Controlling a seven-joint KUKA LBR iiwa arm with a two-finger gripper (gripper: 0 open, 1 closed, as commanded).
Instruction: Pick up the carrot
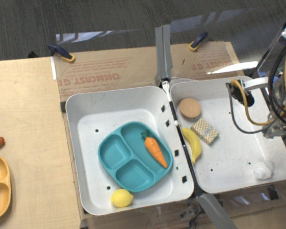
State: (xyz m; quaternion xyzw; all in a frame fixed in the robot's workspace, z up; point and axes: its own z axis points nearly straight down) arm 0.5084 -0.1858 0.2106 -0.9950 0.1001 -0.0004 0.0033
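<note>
I see the carrot (156, 151) lying in the teal tray (118, 160), left bin (85, 143); I cannot tell the pincer's state.

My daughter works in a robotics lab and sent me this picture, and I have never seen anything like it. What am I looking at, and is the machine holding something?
One camera looks down at a slant on a bench with two shallow white bins. In the left bin a teal divided plate carries a toy carrot, with a lemon beside the plate. The right bin holds a banana, a round biscuit-like disc, a patterned block and a small white object. The cables and metal at the right edge belong to the robot arm; nothing shows it holding anything. The carrot lies untouched.
</note>
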